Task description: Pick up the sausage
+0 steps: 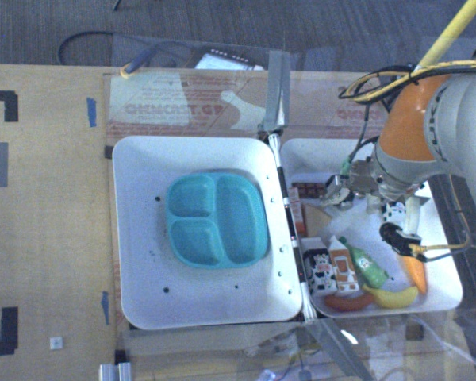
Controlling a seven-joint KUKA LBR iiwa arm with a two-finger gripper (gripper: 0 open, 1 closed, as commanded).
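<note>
**Sausage lies at the near edge of the right bin, arm hanging over the bin's middle**

The sausage [343,303], a reddish curved piece, lies along the near wall of the right bin [451,286], towards its near-left corner. A yellow banana [395,296] lies just beside it on the right, the two end to end along that same wall. Right behind the sausage stands a small carton with an orange front [347,275], and beside that a black-and-white cow-patterned carton [320,271] against the bin's left wall. A green bottle [365,263] lies slanted just behind the banana, and an orange carrot [416,274] lies towards the bin's right edge. A dark red box [308,191] sits at the far-left part of the bin.

The jaws [343,193] hang over the middle of the right bin, well behind the sausage and apart from it. From here I cannot tell how far open they are, and nothing can be seen held between them. The grey arm [452,125] with its orange band [408,125] reaches in from the desk's right edge.

The left bin [135,236] holds a teal divided plate [218,219], lying flat near its middle. Both bins sit side by side on the desk [47,213], their inner walls touching.
</note>
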